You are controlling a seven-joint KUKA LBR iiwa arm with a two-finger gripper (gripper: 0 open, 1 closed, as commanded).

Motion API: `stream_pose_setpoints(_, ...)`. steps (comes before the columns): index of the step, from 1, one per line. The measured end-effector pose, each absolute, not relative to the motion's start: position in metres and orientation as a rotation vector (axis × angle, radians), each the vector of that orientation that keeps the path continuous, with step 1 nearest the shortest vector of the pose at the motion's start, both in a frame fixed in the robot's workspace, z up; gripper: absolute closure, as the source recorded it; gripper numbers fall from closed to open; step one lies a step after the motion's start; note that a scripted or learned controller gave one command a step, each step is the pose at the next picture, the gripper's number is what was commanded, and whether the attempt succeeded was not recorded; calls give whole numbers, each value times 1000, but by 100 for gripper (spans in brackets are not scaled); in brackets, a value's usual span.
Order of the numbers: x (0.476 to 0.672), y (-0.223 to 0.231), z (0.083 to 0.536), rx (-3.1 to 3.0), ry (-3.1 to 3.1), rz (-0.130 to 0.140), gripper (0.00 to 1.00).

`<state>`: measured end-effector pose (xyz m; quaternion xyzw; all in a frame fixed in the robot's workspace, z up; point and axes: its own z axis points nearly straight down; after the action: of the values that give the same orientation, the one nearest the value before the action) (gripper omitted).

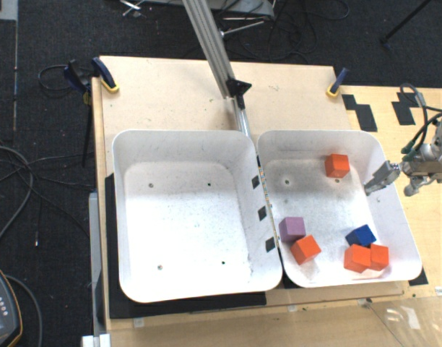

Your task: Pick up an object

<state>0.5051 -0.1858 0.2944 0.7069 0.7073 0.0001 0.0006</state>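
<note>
At the right edge of the surface (293, 96), the gripper (394, 176) sits just outside the right bin (394, 215), near its upper right rim. How far its fingers are parted cannot be told at this size, and nothing shows between them. Inside the right bin lie six blocks. An orange block (337, 165) rests alone near the far wall. A purple block (292, 228) touches another orange block (305, 249) toward the bin's left side. In the near right corner a blue block (361, 235) sits just behind two orange blocks (366, 257) pressed together. The left bin (127, 194) stands beside it, their rims touching. A metal pole (210, 42) slants in from the top.
</note>
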Motion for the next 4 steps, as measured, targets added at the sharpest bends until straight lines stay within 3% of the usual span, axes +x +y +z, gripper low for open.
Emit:
stream_pose_setpoints(1,506,-186,305,2216,2221,2,100)
stream_pose_setpoints(2,535,-147,387,2207,2223,9,100)
stream_pose_setpoints(3,581,-141,298,2220,2230,-6,100)
stream_pose_setpoints(4,606,-197,215,2228,2219,-7,100)
